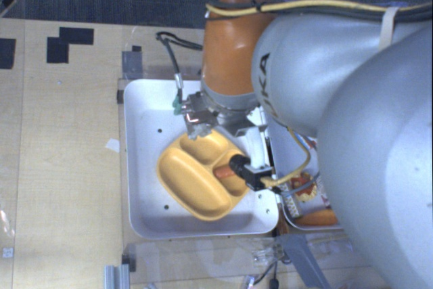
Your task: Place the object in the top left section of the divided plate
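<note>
A yellow divided plate lies tilted in the left white bin. Its large section faces the lower left, and two smaller sections sit along its upper right side. A small orange-red object shows in one of the smaller sections, close to the divider. My gripper hangs straight down over the plate's upper right part. The orange-banded wrist and the grey arm cover most of it.
The right bin is mostly covered by the arm. At its near edge an orange item and a red-and-white item peek out. Bare bin floor lies left of and below the plate. Black marks sit on the bench at top left.
</note>
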### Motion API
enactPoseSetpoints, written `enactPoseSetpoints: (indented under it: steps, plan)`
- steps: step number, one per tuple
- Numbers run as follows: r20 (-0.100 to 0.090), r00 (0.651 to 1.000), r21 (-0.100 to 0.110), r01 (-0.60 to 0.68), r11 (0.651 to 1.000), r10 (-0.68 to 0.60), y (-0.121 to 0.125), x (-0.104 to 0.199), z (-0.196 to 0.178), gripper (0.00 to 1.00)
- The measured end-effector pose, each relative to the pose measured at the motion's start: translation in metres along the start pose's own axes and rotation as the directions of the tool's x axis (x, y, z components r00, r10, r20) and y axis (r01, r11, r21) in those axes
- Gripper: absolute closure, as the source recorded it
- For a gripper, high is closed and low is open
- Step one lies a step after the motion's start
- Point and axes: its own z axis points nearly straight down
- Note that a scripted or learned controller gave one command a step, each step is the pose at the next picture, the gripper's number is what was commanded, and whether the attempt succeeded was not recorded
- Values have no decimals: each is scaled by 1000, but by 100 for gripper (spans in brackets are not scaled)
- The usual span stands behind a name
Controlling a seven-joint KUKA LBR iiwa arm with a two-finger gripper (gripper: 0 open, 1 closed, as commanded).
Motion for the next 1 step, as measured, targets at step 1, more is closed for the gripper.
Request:
enactPoseSetpoints:
  steps: [1]
  plan:
    - [0, 1000, -3, -30, 1000, 30, 53, -45, -75, 100]
